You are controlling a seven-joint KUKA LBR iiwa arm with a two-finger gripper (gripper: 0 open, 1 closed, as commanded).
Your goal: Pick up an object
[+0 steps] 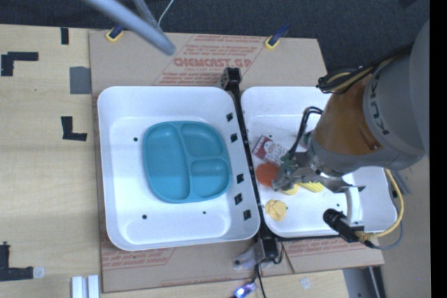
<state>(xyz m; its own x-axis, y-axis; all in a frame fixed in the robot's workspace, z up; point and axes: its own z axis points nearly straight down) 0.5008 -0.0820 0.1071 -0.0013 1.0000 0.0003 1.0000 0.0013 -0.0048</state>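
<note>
My gripper [288, 176] reaches down into the right bin [279, 102], low among a cluster of small objects. A round orange-red object [265, 173] lies just left of the gripper tip. A red and white packet [265, 148] sits above it. A pale yellow lump [276, 209] rests near the bin's front wall. A thin yellow piece [309, 186] shows right beside the gripper tip. The arm's grey and orange wrist [349, 129] covers the right part of this bin.
The left bin [119, 220] holds a blue divided plate [187, 160]. A black divider with clips [241, 150] runs between the two bins. Both bins rest on a cardboard sheet [209, 59]. A black fitting [339, 222] hangs near the right bin's front edge.
</note>
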